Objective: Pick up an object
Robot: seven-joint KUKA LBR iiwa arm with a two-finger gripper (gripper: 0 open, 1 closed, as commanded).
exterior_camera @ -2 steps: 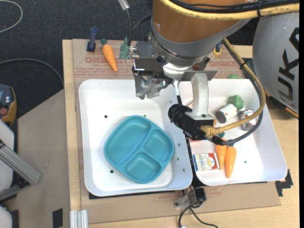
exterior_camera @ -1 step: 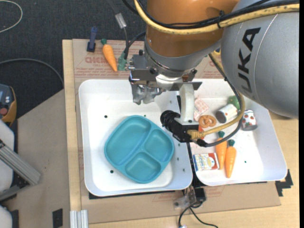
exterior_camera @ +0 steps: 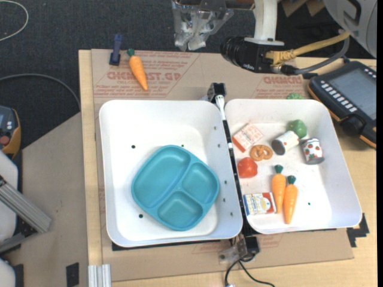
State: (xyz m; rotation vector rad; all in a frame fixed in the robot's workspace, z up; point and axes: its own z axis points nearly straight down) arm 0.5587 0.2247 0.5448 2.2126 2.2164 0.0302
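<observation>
From above, the gripper (exterior_camera: pixel 194 31) hangs past the bench's far edge, well apart from the toys in the right bin (exterior_camera: pixel 341 178); whether it is spread or closed cannot be told. Two carrots (exterior_camera: pixel 285 193) lie side by side near the front (likely light, hard plastic, slippery), best pinched across the middle.

Translucent, silvery claw (exterior_camera: pixel 194 31) beneath a metal mount.
</observation>
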